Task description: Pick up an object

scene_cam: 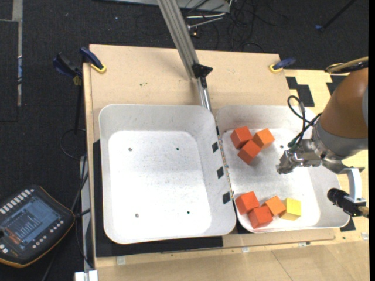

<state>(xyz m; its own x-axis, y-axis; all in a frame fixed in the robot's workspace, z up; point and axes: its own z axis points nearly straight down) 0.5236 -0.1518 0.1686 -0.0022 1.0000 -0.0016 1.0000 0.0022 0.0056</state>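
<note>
a handheld control pendant (29, 224) lies on the dark floor left of the bench (152, 78). blue clamps (88, 60) grip its far corners, and a metal pole (179, 31) slants overhead.

We look down on a tan table (176, 78) standing on a dark floor (41, 127). Blue clamps (88, 57) grip its far corners. A slanted metal pole (179, 31) crosses the far edge, with cables (228, 16) tangled on the floor behind. A handheld pendant (32, 224) with a lit screen lies at lower left.
</note>
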